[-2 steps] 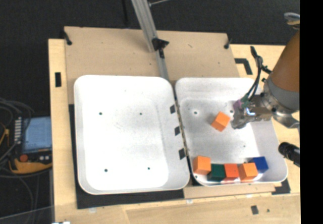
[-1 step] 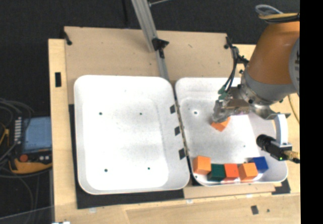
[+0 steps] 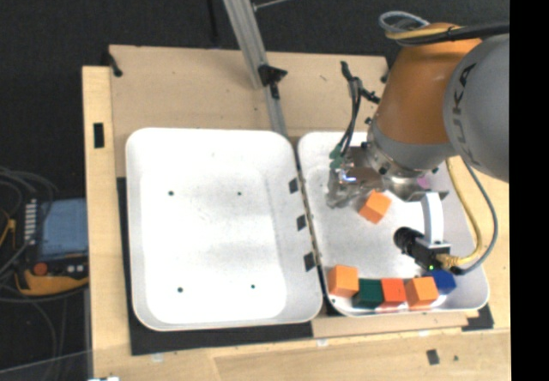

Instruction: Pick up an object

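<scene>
Apparently the gripper (image 3: 347,186) hung at ten o'clock of the orange cube (image 3: 374,207); finger state I could not tell. Centring over it before closing would have helped.

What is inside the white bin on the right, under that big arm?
In the right bin, blocks line the near wall: orange, green, two more orange, blue. Another orange block sits by the gripper. The arm covers the far corner.

Blue box (image 3: 64,227) & cables at bench's (image 3: 197,87) left edge.
</scene>
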`<state>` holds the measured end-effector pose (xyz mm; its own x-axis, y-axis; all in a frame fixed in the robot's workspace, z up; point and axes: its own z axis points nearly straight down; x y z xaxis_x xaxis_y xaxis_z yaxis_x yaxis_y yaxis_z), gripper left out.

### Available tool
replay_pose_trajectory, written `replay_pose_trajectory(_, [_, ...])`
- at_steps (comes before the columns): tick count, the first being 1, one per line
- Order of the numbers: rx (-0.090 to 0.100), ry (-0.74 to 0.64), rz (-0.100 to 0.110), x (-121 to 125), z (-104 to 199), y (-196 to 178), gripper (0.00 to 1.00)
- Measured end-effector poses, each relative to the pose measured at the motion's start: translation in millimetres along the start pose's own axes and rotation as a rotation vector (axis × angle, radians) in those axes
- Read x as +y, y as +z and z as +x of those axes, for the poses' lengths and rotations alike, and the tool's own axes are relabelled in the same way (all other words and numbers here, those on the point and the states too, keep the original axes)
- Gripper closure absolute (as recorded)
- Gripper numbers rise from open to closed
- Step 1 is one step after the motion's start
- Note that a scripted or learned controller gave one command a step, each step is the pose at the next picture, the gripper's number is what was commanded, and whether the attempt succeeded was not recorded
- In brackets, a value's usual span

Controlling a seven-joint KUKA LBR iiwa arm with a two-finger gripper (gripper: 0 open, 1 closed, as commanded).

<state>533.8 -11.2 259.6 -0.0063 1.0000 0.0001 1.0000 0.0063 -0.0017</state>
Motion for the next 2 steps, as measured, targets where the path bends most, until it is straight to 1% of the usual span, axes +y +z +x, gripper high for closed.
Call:
replay_pose_trajectory(1, [0.000,0.001,0.002,10,44,13,1.00])
replay_pose_trajectory(2, [0.002,-0.003,-0.003,22,102,7,1.00])
